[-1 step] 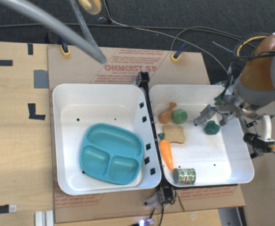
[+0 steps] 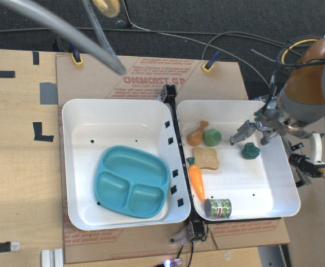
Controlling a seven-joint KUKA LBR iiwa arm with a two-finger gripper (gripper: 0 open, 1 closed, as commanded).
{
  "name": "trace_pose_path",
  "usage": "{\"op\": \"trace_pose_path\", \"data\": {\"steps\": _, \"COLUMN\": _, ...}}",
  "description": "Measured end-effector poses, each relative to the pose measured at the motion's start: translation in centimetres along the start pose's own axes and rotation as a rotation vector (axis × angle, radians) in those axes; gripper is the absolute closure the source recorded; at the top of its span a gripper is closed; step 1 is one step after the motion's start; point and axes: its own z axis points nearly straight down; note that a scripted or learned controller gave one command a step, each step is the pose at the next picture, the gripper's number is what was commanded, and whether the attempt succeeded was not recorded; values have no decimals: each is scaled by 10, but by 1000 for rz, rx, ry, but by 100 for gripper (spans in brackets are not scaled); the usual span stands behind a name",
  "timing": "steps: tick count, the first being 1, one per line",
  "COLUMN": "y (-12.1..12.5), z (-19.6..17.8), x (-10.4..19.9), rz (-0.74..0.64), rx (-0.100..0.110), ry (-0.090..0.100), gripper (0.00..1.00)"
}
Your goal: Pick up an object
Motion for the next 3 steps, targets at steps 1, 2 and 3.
{"op": "trace_pose_path", "data": {"steps": 1, "y": -1, "z": 64, "x": -1, "rz": 1, "rx": 4, "ry": -1, "gripper": 0}}
{"op": "trace_pose_path", "data": {"steps": 2, "y": 0, "z": 109, "x": -2, "rz": 1, "rx": -4, "ry": -2, "gripper": 0}}
{"op": "trace_pose_path", "data": {"steps": 3, "y": 2, "z": 97, "x": -1, "rz": -1, "rx": -8, "ry": -3, "gripper": 100}}
